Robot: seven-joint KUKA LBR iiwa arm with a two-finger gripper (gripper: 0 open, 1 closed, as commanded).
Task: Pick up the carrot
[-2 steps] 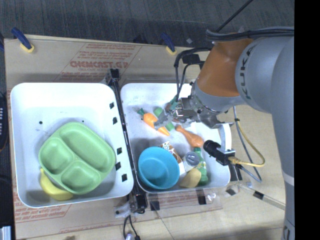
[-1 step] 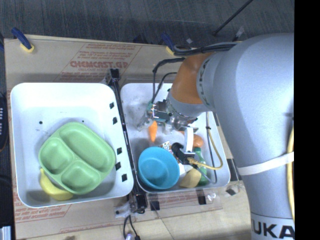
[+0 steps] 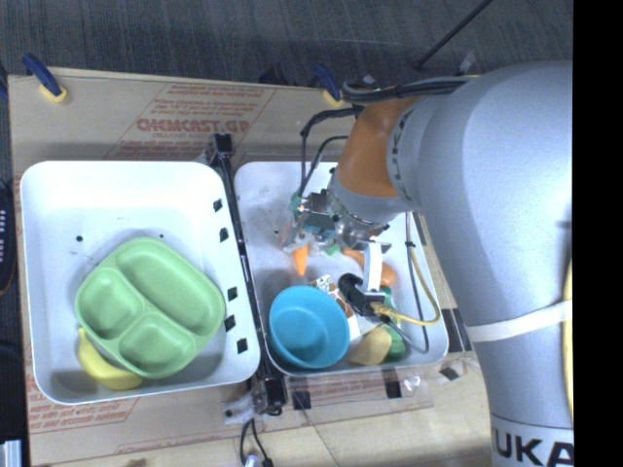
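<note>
Nearest us looms our grey arm point(image 3: 506, 261), reaching over the right bin point(image 3: 255, 202) so its claw point(image 3: 319, 224) hangs just above the carrot point(image 3: 301, 257), a small orange taper lying mid-bin. We cannot tell the claw's state; the wrist hides it. Near the bin's front edge, a glossy blue bowl point(image 3: 307, 326) crowds other smooth plastic food pieces. In the left bin point(image 3: 58, 202), a matte green divided plate point(image 3: 149, 305) rests tilted on something yellow point(image 3: 102, 368).

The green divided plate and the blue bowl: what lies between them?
In the camera view, the adjoining bin walls with black clips lie between the green divided plate in the left bin and the blue bowl in the right.
</note>
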